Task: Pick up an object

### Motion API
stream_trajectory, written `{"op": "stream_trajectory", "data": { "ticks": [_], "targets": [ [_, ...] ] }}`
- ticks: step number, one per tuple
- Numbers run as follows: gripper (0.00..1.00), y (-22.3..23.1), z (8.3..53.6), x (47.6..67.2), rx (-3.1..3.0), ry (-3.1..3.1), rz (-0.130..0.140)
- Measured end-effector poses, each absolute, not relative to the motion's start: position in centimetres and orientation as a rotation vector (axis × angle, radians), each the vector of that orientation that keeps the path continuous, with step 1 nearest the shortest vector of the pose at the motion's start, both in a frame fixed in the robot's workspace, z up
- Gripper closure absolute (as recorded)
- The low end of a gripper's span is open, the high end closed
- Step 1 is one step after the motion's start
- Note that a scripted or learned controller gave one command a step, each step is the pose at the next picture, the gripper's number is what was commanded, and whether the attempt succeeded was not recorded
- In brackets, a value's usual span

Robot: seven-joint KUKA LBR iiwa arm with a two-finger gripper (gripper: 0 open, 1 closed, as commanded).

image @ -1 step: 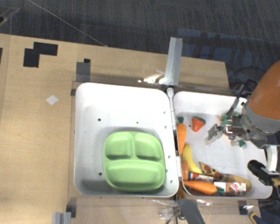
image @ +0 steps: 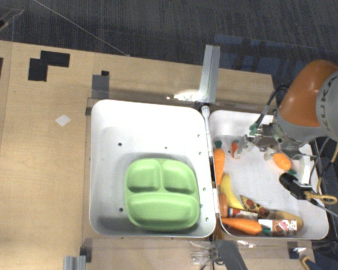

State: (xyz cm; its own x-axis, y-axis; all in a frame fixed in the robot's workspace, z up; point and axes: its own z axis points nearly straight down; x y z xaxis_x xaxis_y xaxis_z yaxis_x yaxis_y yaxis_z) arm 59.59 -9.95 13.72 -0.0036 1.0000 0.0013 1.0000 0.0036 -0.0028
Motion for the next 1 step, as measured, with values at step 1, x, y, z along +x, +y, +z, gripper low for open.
{"op": "stream_trajectory", "data": {
  "ticks": [1],
  "targets": [
    [0.0, -10.35, 9.27, 62.15, -2.158, -2.283, -0.001]
  ]
}}
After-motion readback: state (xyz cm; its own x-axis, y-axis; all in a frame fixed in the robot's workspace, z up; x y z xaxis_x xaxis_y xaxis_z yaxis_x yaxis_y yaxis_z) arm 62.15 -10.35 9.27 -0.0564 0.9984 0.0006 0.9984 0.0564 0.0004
